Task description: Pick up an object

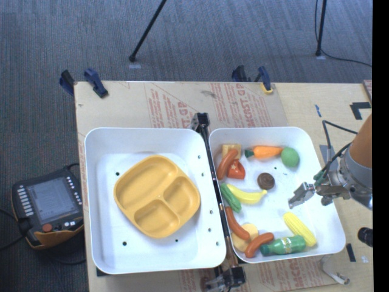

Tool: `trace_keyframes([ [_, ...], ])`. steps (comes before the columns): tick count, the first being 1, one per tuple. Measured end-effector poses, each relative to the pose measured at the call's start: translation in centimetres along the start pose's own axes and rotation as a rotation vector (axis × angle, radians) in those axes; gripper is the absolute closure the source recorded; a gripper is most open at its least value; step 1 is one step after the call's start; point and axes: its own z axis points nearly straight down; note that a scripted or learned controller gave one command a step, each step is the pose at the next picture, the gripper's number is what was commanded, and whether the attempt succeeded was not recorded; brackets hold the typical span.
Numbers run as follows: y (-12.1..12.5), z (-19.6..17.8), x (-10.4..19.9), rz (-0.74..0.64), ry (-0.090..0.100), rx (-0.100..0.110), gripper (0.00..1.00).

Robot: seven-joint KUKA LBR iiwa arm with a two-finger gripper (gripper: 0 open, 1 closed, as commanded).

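The right bin [307, 140] holds several toy foods: a carrot [267, 152], a green lime [290, 157], a brown disc [265, 180], a banana [248, 194], a corn cob [299, 229] and a green bottle [284, 246]. My gripper [311, 187] hangs over the bin's right side, above bare floor between the lime and the corn. Its fingers look spread, with nothing between them. It touches none of the toys.
A yellow divided plate [157, 195] lies in the left bin [100, 163]. Red sausages [237, 222], a red pepper piece [236, 170] and a green vegetable [231, 197] crowd the right bin's left side. A teach pendant [45, 205] sits left of the bench.
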Motion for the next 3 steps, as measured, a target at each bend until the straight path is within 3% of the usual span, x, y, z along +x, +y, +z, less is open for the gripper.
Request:
trace_keyframes([
  [1, -0.4, 11.9, -1.1, -0.239, 0.001, 0.001, 0.0],
  [2, -0.4, 10.9, -1.1, -0.234, 0.002, 0.001, 1.0],
  [3, -0.3, 2.0, 6.5, -0.044, 0.0, 0.0, 1.0],
])
